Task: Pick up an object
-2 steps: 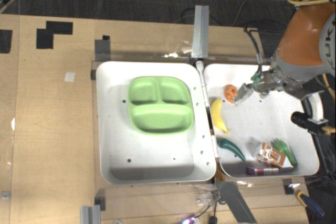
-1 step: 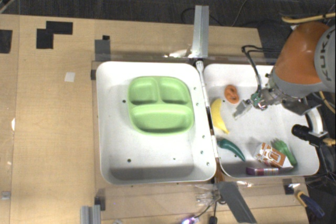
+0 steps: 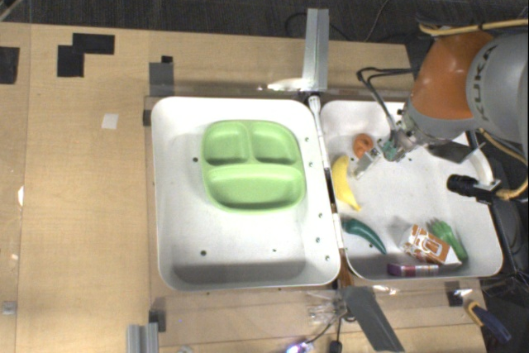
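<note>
My gripper (image 3: 369, 160) reaches down into the right bin (image 3: 483, 260) from the right, its tip low near the bin's back left part. A small orange object (image 3: 362, 145) lies just beside the tip, on its far left side. A yellow banana (image 3: 344, 184) lies along the bin's left wall, just in front of and left of the tip. Nothing can be seen held. The grey arm with its orange band (image 3: 446, 83) hangs over the bin's back right corner.
A curved green object (image 3: 364, 233), an orange and white packet (image 3: 425, 245) with a green item (image 3: 447, 236) beside it, and a purple marker (image 3: 411, 267) lie near the right bin's front. A green divided plate (image 3: 252, 164) sits in the left bin (image 3: 178, 252).
</note>
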Tool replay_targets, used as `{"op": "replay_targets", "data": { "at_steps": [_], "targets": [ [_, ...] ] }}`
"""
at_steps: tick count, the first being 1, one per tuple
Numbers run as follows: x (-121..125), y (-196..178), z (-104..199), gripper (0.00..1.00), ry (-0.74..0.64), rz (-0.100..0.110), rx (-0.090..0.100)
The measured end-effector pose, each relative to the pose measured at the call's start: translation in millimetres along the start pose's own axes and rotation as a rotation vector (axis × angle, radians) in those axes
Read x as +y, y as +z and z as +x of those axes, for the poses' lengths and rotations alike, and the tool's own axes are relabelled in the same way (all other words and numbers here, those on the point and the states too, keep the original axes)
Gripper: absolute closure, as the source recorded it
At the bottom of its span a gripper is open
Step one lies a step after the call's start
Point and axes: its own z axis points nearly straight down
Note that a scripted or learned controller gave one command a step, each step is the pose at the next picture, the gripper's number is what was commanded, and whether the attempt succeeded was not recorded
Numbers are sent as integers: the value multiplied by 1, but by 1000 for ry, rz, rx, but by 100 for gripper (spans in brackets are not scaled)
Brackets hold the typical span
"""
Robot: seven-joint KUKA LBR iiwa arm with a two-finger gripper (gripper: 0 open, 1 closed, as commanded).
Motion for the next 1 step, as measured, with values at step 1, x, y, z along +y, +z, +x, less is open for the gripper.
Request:
{"op": "replay_targets", "data": {
  "at_steps": [1],
  "targets": [
    [32, 10, -6, 0, 136, -5, -4]
  ]
}}
